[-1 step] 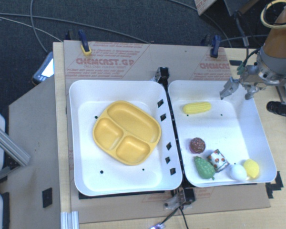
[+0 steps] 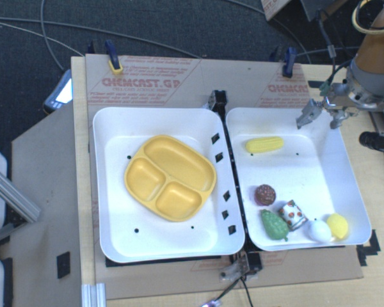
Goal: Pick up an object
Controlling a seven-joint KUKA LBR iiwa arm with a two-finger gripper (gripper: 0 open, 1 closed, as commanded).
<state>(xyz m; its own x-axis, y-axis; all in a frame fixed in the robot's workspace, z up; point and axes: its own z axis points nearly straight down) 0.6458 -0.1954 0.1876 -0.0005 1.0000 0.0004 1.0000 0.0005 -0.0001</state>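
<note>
Yellow plastic, a three-part tray lies in my left bin, far left of the fingers. In the right bin, a corn cob lies just below-left of them, and farther below sit a brown ball, a green toy, a small box, a white egg and a lemon. My gripper hovers over that bin's top rim, its two fingers spread apart with nothing between them.

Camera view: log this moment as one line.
gripper: fingers open, above right bin's back edge, holding nothing | corn cob: lying in right bin | yellow tray: in left bin
</note>
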